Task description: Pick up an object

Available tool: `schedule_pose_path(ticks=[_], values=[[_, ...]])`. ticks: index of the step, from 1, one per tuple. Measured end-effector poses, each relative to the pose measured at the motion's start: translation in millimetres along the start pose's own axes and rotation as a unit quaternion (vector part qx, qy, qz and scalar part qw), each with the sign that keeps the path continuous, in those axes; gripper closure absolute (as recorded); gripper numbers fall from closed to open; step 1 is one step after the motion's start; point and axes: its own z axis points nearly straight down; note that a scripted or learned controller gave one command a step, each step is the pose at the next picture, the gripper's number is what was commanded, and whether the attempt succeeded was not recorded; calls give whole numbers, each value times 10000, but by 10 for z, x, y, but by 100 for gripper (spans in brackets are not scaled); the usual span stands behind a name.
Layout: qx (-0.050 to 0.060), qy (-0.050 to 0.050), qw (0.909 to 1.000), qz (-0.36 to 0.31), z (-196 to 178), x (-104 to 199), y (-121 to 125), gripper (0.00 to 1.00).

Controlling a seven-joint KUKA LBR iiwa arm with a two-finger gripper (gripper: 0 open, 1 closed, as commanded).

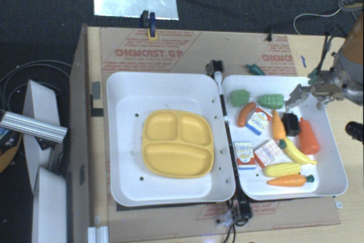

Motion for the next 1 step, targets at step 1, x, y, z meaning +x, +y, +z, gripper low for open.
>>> schedule_pose_path(ticks=[1], values=[[11, 1, 10000, -6, 1038, -9, 529, 0]])
